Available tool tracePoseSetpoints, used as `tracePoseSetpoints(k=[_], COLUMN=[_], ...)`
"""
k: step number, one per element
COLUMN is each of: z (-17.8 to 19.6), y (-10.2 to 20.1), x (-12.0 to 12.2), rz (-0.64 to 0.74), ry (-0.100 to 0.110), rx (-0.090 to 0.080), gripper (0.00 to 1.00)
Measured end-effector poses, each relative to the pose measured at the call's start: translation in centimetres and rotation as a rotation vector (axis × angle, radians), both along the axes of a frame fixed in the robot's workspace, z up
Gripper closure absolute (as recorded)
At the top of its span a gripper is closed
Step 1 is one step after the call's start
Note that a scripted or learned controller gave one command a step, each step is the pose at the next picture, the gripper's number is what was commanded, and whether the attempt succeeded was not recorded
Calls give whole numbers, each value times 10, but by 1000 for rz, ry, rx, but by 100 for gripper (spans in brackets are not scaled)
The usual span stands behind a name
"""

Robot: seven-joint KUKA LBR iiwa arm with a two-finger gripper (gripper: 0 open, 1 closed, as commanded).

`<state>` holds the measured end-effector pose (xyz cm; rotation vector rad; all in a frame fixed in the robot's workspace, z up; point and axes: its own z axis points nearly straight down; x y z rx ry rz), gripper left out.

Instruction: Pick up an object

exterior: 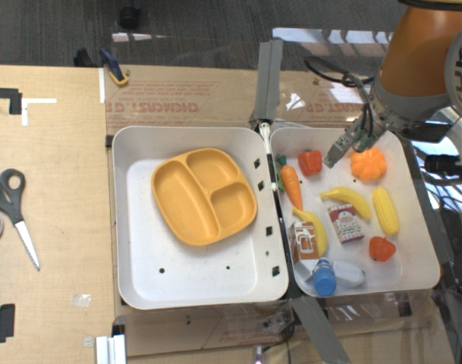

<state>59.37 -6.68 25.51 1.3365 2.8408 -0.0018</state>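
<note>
I see the gripper (350, 144) over the right bin (413, 275), top area. Can't tell its opening from here. Orange pumpkin toy (369, 164) lies just right of the tip, red pepper (310, 162) just left; neither looks gripped.

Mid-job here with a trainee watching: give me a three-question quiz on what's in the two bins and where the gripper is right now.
1. True or false: the orange divided plate lies in the left bin.
2. How many bananas lie in the right bin?
3. Which is nearest the gripper: A) blue-capped bottle, B) red pepper, C) corn cob?

Key: 1 true; 2 two, one by the corn cob, one by the carrot; 3 B.
</note>
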Motion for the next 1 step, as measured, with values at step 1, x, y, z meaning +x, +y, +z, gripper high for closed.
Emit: tracePoseSetpoints(k=[1], z=[-5], y=[8], x=[-110], rz=[-10], ry=[2], rx=[1], gripper=[100])
